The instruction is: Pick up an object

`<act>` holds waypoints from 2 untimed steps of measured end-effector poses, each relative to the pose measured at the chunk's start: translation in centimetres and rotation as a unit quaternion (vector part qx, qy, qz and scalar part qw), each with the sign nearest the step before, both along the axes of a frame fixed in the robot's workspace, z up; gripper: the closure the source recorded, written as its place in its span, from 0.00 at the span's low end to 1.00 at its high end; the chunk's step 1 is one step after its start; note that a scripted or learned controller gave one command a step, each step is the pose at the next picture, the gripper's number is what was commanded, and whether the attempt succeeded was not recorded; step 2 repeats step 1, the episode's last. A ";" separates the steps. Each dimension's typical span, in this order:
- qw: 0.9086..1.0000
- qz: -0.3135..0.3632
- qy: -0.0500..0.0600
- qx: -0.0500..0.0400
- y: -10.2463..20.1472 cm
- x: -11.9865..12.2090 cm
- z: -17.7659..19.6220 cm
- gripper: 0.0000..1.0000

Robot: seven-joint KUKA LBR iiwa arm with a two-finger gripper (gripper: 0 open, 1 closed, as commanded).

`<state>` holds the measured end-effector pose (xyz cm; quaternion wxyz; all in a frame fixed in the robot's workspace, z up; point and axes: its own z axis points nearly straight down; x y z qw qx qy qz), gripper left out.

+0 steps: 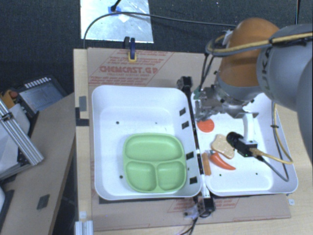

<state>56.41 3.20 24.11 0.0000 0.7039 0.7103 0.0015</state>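
Two white bins [105,146] — one green tray [154,161], three small food pieces [222,146].

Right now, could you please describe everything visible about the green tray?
The green tray is a pale green, plastic-looking divided plate with rounded corners: one long compartment at the back, two smaller ones in front. It lies flat, right side up, on the floor of the left bin, toward its front right corner. Nothing lies in it or touches it.

even overhead light, soft shadows, slight blur, glare on foil sheet [116,12].
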 end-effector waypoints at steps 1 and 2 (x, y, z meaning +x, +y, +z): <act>1.000 0.000 0.001 0.000 5.2 0.4 -1.4 1.00; 1.000 0.000 0.001 0.000 5.2 0.4 -1.4 1.00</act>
